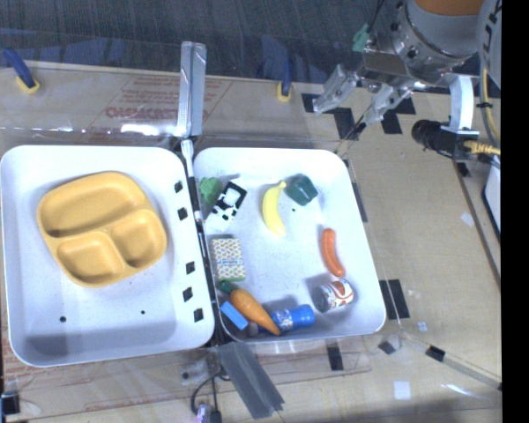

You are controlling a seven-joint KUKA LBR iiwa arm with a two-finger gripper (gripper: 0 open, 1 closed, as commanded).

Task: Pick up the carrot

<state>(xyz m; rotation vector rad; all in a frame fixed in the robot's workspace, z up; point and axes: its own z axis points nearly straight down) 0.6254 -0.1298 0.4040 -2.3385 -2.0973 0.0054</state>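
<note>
Overhead, the end effector [363,104] hangs released, fingers spread and grasping nothing, above the counter [423,236] beyond the far right corner of the right bin [357,236]. The carrot [251,310] lies at that bin's near left, angled, its tip touching a blue block [233,315] and just beside a blue can [294,317]. Such crowding probably leaves little finger room. A yellow tray [101,227] occupies the left bin [35,333], well apart from the target.
</note>
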